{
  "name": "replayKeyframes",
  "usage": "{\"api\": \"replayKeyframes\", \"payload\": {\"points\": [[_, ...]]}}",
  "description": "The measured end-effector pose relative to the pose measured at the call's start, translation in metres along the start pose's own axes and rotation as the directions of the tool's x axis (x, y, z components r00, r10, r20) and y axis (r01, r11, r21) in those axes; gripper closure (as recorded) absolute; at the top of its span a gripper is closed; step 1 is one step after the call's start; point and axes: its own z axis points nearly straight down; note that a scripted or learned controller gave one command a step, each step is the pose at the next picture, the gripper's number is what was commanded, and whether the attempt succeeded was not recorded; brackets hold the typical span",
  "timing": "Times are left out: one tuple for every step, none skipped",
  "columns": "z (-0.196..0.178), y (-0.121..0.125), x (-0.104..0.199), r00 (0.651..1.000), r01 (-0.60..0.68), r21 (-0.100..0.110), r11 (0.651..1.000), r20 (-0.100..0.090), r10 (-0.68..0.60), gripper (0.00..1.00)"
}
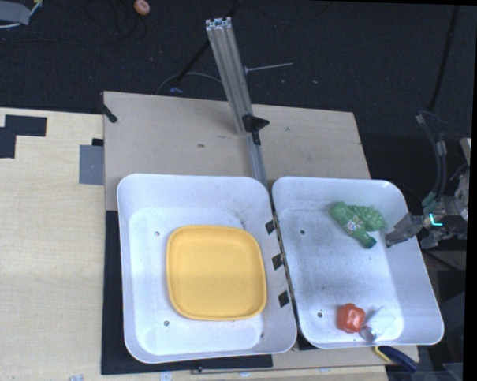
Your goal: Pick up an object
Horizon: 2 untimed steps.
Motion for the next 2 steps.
{"api": "replayKeyframes", "payload": {"points": [[0.000,0.000,0.000,1.000,0.000,0.000,1.000,0.000,0.000,0.00],[0.043,0.003,0.002,1.000,0.001,0.004,1.000,-0.001,-0.001,0.00]]}}
